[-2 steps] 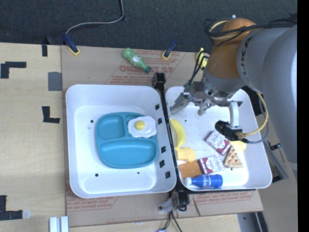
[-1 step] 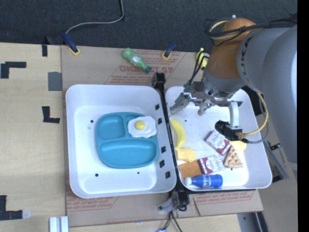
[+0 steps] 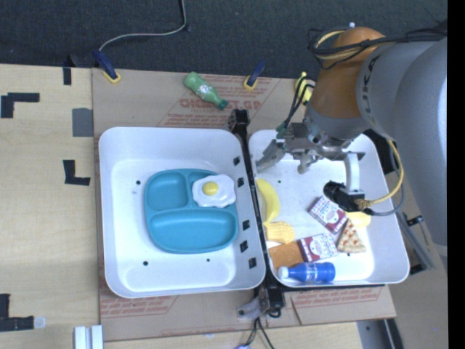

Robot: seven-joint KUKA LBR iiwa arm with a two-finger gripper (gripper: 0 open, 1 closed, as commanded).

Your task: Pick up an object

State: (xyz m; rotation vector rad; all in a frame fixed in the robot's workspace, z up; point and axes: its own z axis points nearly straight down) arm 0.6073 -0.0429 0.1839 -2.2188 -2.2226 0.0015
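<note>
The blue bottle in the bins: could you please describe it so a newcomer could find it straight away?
Look at the right bin, the one under the arm, then along its near edge. The blue bottle lies there on its side, white cap pointing left, just below the snack packet; it is that bin's only blue item.

Wooden bench [image 3: 43,217], dark carpet [image 3: 87,13] beyond
</note>
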